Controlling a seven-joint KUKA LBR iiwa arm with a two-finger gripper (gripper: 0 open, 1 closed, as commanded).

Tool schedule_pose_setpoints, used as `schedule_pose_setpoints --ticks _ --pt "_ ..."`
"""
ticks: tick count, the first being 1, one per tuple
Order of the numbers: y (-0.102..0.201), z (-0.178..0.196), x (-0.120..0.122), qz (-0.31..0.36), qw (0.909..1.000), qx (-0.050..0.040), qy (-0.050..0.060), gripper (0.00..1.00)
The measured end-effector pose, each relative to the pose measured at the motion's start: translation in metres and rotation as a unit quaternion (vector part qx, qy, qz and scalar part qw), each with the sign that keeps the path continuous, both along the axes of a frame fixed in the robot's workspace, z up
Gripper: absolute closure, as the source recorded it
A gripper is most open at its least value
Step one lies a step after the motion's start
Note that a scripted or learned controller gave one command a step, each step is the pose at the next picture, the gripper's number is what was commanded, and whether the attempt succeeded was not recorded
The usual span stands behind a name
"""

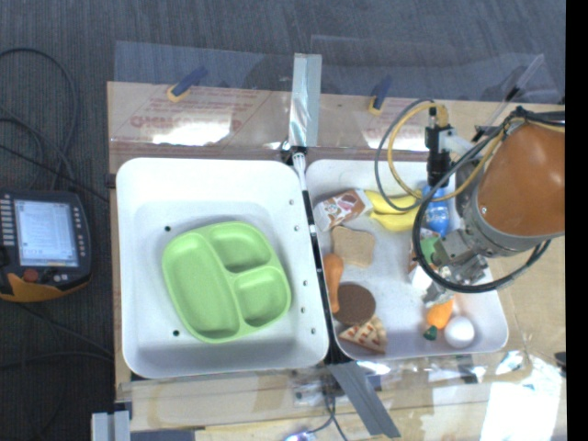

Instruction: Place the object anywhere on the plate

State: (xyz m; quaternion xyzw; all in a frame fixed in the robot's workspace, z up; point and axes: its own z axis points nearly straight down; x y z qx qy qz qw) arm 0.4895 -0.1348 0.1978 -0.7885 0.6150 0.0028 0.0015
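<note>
Plate (pixel 226 281), green and sectioned, sits centre-left; gripper (pixel 447 278) hovers at right over crowded toy food near the carrot (pixel 439 315). Finger state: cannot tell. Clutter risks a missed or double grab.

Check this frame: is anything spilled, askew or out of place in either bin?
Nothing stands out. The green plate lies flat in the left bin; the toy foods, such as the banana and pizza slice, lie loose inside the right bin.
</note>
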Motion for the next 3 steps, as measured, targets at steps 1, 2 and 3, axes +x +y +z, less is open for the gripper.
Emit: schedule_pose_setpoints --ticks 1,2,3 --pt "0.098 0.113 -0.004 0.136 0.9907 -0.0005 -0.003 1.0" --pt "0.131 0.112 -0.005 0.172 0.9851 0.0001 -0.001 1.0" --pt "0.163 0.125 -0.006 0.285 0.9585 0.001 -0.001 1.0"
